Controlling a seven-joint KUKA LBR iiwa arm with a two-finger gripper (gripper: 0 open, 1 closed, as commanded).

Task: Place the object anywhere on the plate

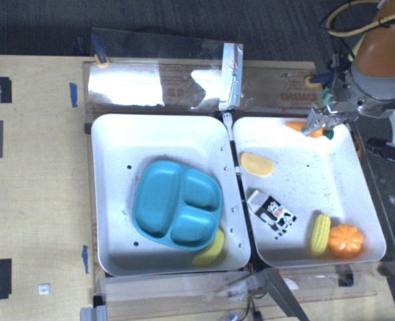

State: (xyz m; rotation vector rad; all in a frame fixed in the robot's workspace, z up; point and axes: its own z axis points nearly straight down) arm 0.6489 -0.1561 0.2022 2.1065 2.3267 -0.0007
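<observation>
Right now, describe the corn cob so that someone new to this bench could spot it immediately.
Look in the right-hand bin, toward its near right corner. The corn cob stands there, touching the orange pumpkin on its right. It is the one yellow, ridged, elongated thing, unlike the smooth pale oval farther back.

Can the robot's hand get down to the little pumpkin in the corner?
Probably yes. The pumpkin lies uncovered in the right bin, with open space above it. The corn touches one side, so the hand has a tight fit there.

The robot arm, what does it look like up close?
The arm is round and grey, with a bright orange band above the wrist. Yellow and black cables loop beside it. At its tip sits a small silvery metal gripper.
</observation>
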